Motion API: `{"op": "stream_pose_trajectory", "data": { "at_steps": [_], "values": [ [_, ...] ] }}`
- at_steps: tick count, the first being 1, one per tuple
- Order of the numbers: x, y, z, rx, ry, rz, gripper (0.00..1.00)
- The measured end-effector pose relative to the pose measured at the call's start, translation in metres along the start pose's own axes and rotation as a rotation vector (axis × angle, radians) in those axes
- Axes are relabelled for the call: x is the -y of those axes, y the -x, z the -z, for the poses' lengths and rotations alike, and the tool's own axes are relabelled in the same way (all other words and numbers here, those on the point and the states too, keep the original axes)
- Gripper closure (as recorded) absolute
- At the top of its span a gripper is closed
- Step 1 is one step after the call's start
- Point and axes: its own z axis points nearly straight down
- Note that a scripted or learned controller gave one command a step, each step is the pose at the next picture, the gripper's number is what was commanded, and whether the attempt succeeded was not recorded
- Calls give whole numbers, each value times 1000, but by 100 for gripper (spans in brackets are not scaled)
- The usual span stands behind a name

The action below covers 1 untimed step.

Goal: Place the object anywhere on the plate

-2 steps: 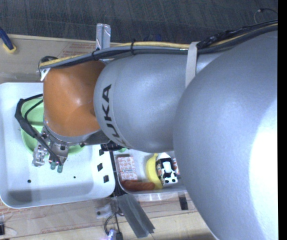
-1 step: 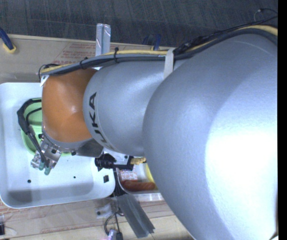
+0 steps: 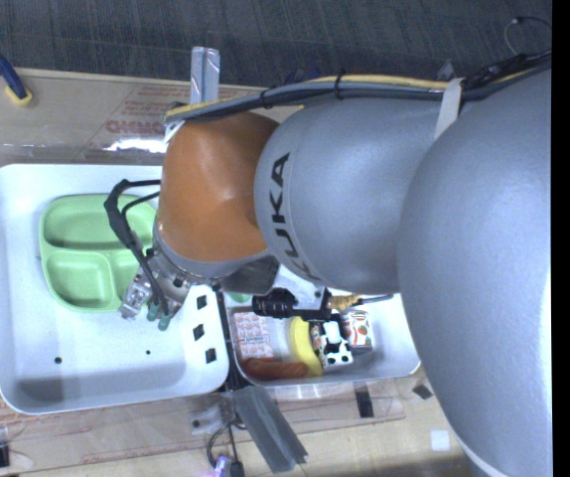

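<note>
Cardboard-coloured surface (image 3: 57,107) lies under two white bins, with a small blue-and-yellow item (image 3: 9,78) near its far left corner, too small to identify. In the left bin (image 3: 27,366) sits a light green plate (image 3: 86,256) with moulded compartments; its right part is hidden behind the arm's orange band (image 3: 215,197), so its full outline cannot be seen. A black cable (image 3: 121,217) loops from the band across the plate's right side. Just below the band, the gripper (image 3: 148,304) hangs at the plate's lower right corner, over the edge where green meets the white bin floor. Its fingers are small, metallic and blurred against the background; whether they are open, closed or gripping anything cannot be told, and nothing can be made out between them. Two tiny dark specks mark the bin floor below.

Between the bins, a white bracket with black square marks (image 3: 204,331) covers the shared rim. The right bin (image 3: 384,371) is mostly covered by the grey arm (image 3: 394,197), and only its lower strip shows. There lie a printed card or packet (image 3: 253,338), a reddish-brown sausage-like item (image 3: 277,370), a yellow object (image 3: 303,346), a black-and-white cow-patterned piece (image 3: 335,348) and a small box with a brownish label (image 3: 357,331), all crowded close together, some touching. Which of these is the task's object is unclear; none is on the plate. A grey bar (image 3: 270,427) lies on the surface below the bins.
</note>
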Motion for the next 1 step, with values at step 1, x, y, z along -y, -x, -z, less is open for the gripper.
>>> {"op": "stream_pose_trajectory", "data": {
  "at_steps": [1],
  "values": [
    [-63,-2,-8,-2,-2,-30,100]
  ]
}}
